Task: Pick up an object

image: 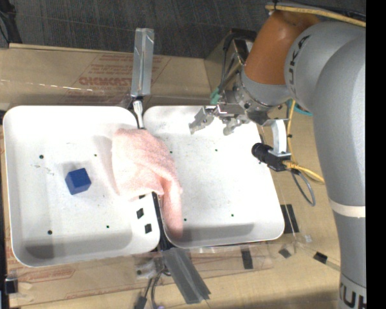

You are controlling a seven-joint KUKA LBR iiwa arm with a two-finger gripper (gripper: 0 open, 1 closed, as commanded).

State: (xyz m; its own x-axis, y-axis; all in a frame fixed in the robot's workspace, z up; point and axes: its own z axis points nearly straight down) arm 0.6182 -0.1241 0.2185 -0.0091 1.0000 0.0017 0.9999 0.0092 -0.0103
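Above the right bin's [257, 198] far edge I see my claw [213, 122] spread open, gripping nothing; the pink cloth [145, 166] drapes across the divider, the blue cube [78, 180] sits left.

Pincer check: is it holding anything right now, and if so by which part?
Nothing is held. The pincer hangs open above the far end of the right bin, with nothing between its fingers. The pink cloth lies draped over the divider between the bins.
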